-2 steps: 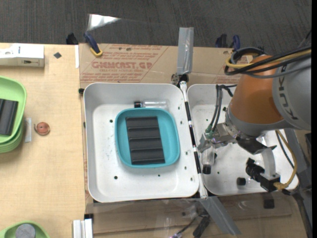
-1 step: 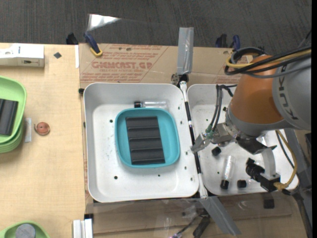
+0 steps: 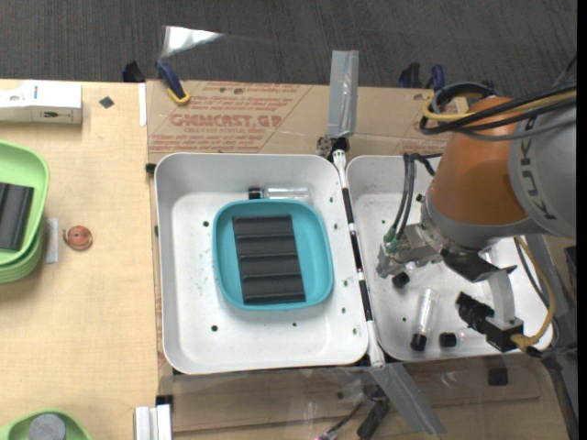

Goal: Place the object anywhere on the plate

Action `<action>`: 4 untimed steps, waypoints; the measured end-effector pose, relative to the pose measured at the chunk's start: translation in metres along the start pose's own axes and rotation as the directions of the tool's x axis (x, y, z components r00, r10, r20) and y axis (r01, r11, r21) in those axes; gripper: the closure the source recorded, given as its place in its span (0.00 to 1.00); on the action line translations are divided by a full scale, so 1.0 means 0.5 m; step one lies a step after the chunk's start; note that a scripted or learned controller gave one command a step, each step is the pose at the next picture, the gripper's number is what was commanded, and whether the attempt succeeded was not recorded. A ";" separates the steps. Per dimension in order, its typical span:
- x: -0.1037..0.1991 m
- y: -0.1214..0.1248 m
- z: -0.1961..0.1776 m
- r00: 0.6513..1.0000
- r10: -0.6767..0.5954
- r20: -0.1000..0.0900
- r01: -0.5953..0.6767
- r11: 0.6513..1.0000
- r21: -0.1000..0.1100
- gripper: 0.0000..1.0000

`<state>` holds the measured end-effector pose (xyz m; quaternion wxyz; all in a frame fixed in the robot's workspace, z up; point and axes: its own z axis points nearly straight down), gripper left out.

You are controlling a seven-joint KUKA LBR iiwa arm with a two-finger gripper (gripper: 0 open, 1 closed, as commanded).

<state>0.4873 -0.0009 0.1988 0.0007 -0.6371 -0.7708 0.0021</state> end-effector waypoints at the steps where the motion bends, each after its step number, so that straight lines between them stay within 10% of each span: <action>1: 0.105 0.041 0.017 0.985 -0.173 0.000 0.173 0.985 -0.001 1.00; 2: 0.105 0.041 0.017 0.985 -0.173 0.000 0.173 0.985 -0.001 0.00; 3: 0.116 0.052 -0.063 0.987 -0.158 0.000 0.158 0.987 -0.001 0.00; 4: 0.113 0.052 -0.078 0.987 -0.159 0.002 0.159 0.987 0.001 1.00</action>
